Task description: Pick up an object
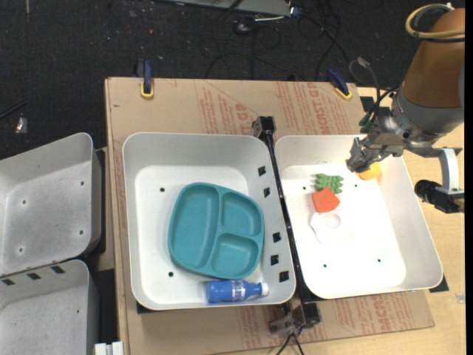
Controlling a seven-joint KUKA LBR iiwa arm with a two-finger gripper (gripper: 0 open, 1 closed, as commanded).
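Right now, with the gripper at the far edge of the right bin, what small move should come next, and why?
Probably a short descent straight onto the yellow object. The gripper sits over the right bin beside that object, partly covering it, while the carrot toy lies apart, nearer the bin's middle. The yellow object is the closest target, though how it sits is hard to tell.

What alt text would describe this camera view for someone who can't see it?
A grey and orange robot arm's gripper hovers by a yellow object in the right white bin, near a toy carrot. The left bin holds a teal divided plate and a blue bottle.
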